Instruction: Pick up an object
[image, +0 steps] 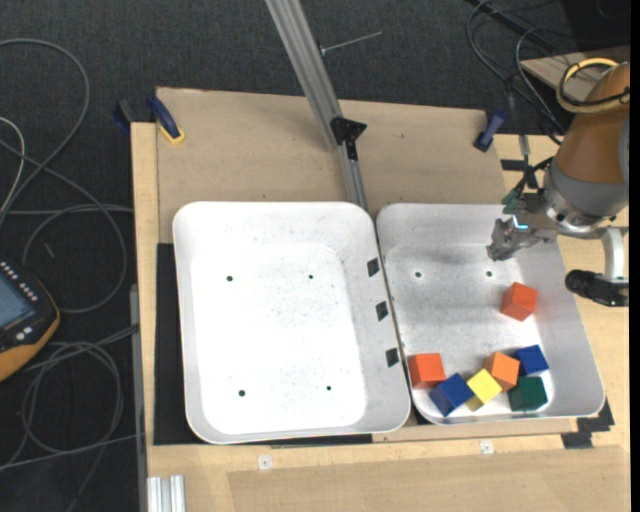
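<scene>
The arm comes in from the right, and my gripper (503, 243) hangs over the upper right part of the right bin (440, 235). Nothing is visible between its fingers. An orange cube (518, 300) lies alone just below the gripper, apart from it. Along the bin's front edge sit several cubes: an orange cube (427, 368), a blue cube (451, 392), a yellow cube (484, 385), another orange cube (505, 368), a blue cube (531, 358) and a green cube (528, 394).
The left bin (200, 300) stands beside the right one, with black clips (380, 310) along the shared edge. A metal rail (320, 95) slants down to the bins from the top. Blue clamps (167, 122) (489, 131) grip the bench's back corners.
</scene>
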